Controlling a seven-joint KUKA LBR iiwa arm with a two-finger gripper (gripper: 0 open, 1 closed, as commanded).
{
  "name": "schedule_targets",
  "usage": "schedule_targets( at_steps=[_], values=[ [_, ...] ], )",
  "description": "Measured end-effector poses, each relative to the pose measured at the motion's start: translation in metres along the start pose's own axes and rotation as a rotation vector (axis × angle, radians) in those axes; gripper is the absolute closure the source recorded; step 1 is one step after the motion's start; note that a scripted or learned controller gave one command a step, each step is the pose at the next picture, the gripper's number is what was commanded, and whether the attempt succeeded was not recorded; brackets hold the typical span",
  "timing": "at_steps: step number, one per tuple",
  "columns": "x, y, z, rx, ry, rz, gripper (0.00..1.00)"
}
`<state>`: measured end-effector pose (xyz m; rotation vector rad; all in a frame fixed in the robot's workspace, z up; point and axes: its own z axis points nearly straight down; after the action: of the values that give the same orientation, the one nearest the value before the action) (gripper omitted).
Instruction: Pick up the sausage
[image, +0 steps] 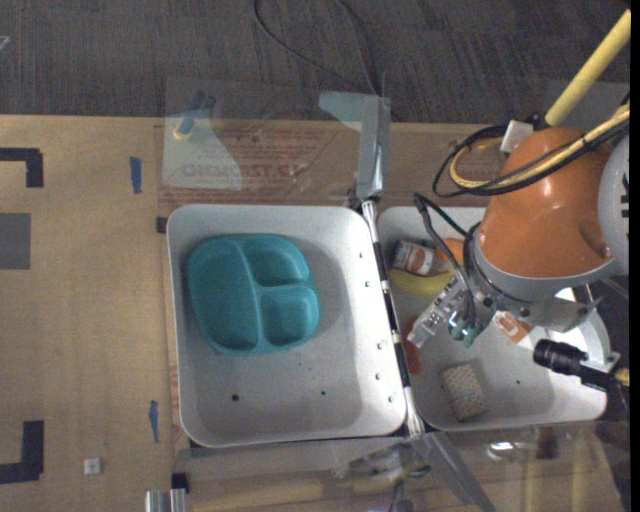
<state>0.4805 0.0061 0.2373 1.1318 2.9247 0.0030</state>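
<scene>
- The arm (545, 215) hangs over the right bin (580, 395), hiding much of what lies in it.
- The end effector (450, 318) sits low over that bin's left part; whether it is wide or narrow, I cannot tell, and nothing shows held in it.
- I cannot pick out the sausage for sure. An orange-brown piece (452, 250) at the arm's edge, just beside a small can (413, 257) and a yellow banana (420, 281), may be it.
- A woven tan block (463, 390) lies apart, nearer the front of the bin.
- The left bin (285, 400) holds a teal tray (253, 292).
- If that piece is the sausage, it is likely a light, smooth toy: rounded, prone to roll or slip.
- Best hold, by my guess: across its middle, squarely over the narrow width, clear of can and banana.
</scene>
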Motion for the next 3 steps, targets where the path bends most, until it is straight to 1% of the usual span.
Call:
schedule_targets(
  at_steps=[1, 2, 3],
  values=[
    [0.024, 0.025, 0.007, 0.003, 0.004, 0.161, 1.00],
    [-0.010, -0.012, 0.053, 0.002, 0.006, -0.466, 1.00],
    [0.050, 0.053, 0.053, 0.000, 0.002, -0.377, 1.00]
  ],
)
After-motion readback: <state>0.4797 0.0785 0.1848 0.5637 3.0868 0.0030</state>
